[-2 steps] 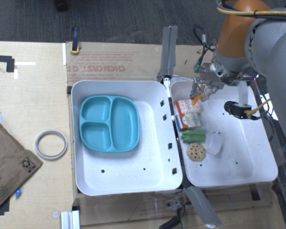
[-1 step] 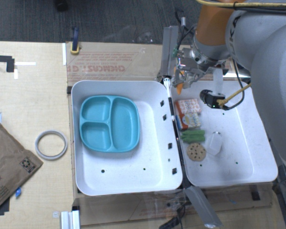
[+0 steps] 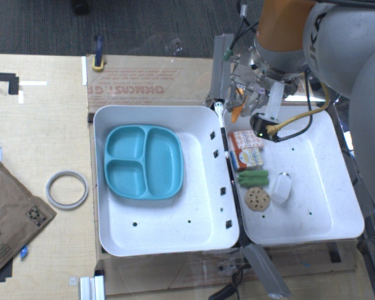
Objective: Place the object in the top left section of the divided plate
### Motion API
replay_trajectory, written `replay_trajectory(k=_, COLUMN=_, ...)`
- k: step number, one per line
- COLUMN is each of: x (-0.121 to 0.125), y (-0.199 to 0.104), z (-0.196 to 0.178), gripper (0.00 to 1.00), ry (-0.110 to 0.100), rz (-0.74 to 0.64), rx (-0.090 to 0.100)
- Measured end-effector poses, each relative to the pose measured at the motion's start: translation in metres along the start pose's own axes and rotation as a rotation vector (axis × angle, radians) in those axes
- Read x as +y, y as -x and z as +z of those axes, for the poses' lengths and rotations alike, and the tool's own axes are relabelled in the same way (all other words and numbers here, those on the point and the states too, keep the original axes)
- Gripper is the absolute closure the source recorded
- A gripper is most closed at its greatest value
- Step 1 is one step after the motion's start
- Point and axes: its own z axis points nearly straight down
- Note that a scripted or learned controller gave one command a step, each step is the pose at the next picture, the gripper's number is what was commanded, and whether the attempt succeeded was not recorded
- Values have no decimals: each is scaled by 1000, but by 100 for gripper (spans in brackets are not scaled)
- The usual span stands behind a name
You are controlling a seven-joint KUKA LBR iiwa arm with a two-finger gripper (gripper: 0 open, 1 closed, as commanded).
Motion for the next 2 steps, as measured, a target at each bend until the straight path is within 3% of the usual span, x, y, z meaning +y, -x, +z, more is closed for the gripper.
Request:
replay_trajectory(k=1, x=4, y=-44, z=-12, gripper=100, ry=-1, rz=320, rx=-1)
replay_trajectory(k=2, x=-14, y=-74, z=53, gripper=100, ry=-3, rz=597, rx=-1)
